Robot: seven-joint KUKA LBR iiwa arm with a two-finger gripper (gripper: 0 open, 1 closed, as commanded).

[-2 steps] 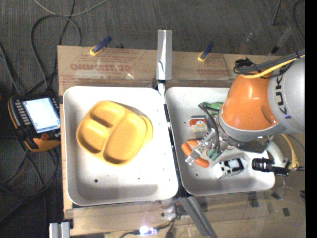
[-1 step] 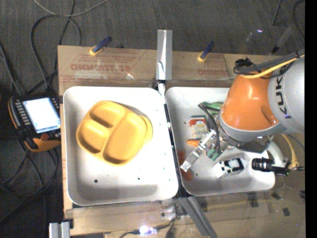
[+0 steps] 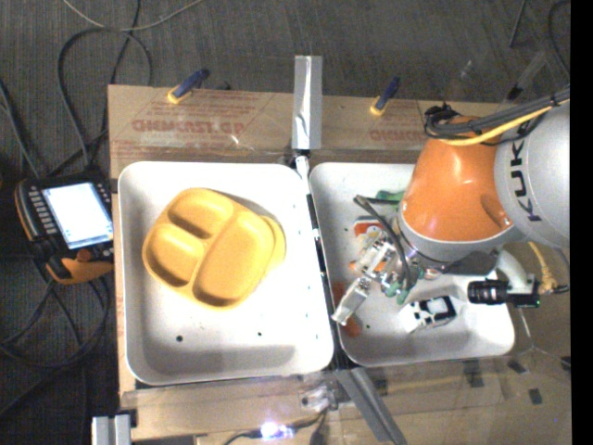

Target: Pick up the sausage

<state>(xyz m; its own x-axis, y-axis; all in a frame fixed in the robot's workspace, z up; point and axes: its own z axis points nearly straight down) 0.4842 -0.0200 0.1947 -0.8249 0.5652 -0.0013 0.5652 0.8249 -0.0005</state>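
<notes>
My tool (image 3: 375, 272) sits low in the right bin (image 3: 500, 346), fingers' state indeterminate. Sausage not identifiable among the clutter there. Yellow compartment tray (image 3: 213, 247) lies in the left bin (image 3: 153, 341).

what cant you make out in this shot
- Sausage: cannot be told apart among the small things in the right bin, which the arm partly covers.
- Gripper: a blurred tangle below the orange band; what it touches is unclear.
- Green thing: mostly hidden by the arm.
- Yellow tray in the left bin: blurred, its compartments soft.
</notes>
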